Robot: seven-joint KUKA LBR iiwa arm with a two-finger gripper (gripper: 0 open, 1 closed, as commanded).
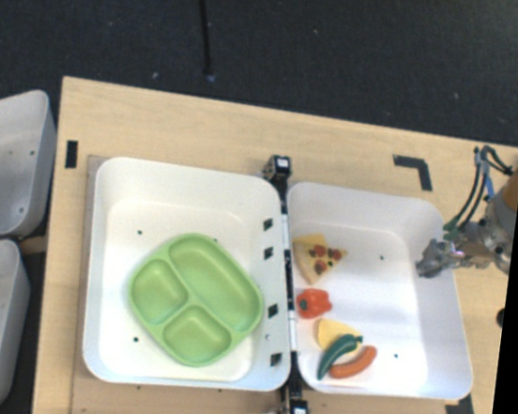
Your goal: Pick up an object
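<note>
Camera view at the right edge of the frame: the pincer (430, 257) hangs over the right rim of the right bin (427, 366); whether it is open or closed cannot be told, and nothing shows in it. Well left of it, along that bin's left side, lie a toy pizza slice (318, 256), a red toy pepper (314, 302), a yellow wedge (334, 332), a green chili (338, 352) and a toy sausage (354, 363). The left bin (114, 230) holds a green divided plate (195, 298). Both bins sit on the wooden worktop (193, 131).

No text, label, brand, number or sign can be read on anything here.
</note>
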